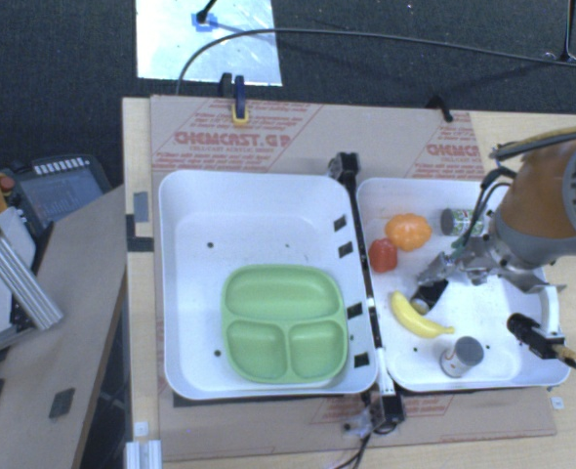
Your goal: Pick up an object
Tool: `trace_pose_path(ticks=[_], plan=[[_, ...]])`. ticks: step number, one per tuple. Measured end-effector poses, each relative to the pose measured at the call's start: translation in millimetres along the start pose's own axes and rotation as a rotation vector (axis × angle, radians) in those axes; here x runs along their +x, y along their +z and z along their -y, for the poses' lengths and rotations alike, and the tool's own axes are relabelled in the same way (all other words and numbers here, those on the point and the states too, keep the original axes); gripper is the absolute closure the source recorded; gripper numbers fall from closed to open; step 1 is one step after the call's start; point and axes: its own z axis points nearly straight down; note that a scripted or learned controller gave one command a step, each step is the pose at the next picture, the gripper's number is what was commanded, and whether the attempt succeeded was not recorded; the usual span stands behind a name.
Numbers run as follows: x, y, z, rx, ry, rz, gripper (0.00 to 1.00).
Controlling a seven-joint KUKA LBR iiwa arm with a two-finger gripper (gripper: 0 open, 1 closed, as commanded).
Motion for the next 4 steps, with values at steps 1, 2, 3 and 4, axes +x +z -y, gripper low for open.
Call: trace_pose_path(ticks=[1,2,3,4], plan=[[0.6,-16.3,-5.9,-0.019,-0.001,0.001,1.0],[-4.8,-77.8,-14.5,0.001,0.0,0.009,1.0],[-5.0,-126.5,-16.8,0.002,0.0,0.009,1.0],[41.4,-134.3,-29.7,0.005,-0.005,0.005,1.0]])
